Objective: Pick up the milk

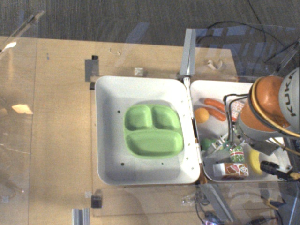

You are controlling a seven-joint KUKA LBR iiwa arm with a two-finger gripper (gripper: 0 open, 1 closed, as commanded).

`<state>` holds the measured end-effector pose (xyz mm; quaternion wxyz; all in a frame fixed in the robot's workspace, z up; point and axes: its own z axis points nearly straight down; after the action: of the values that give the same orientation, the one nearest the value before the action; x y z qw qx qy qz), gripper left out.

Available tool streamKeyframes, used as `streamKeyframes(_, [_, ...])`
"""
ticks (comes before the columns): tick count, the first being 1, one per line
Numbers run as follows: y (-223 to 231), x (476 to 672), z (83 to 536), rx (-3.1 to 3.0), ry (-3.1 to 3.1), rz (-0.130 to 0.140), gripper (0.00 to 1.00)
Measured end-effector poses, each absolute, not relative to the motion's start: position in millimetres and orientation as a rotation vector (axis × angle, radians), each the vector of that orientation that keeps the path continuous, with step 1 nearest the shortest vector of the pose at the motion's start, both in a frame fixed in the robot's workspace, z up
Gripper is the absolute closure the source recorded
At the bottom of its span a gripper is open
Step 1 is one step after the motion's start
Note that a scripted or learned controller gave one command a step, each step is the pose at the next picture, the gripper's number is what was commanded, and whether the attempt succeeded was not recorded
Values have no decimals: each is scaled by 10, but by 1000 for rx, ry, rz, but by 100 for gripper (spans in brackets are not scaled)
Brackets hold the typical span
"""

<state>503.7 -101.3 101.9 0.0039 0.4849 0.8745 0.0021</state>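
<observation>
two shallow white bins sit side by side on the wooden desk (56, 125). the left bin (108, 125) holds one green tray (153, 130) with three compartments. the right bin (208, 89) holds a crowd of small things: one orange fruit (201, 115), one red sausage-like piece (215, 108), one yellow piece (254, 161) and one carton lying on its side near the front wall, apparently the milk (231, 169). the grey arm with its orange band (267, 104) hangs over the right bin, and its claw (233, 150) sits low just above the carton, beside a small green-and-red item (236, 153); whether the claw is wide or narrow cannot be told.
</observation>
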Motion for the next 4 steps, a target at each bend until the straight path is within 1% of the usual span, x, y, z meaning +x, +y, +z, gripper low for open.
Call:
streamKeyframes(1, [-1036, 5062, 1135, 1518, 2731, 7, 100])
streamKeyframes(2, [-1665, 4952, 2240, 1252, 2871, 3, 100])
streamKeyframes(3, [-1173, 6021, 2724, 1475, 2764, 5, 100])
streamKeyframes(4, [-1099, 5538, 2106, 720, 3050, 3, 100])
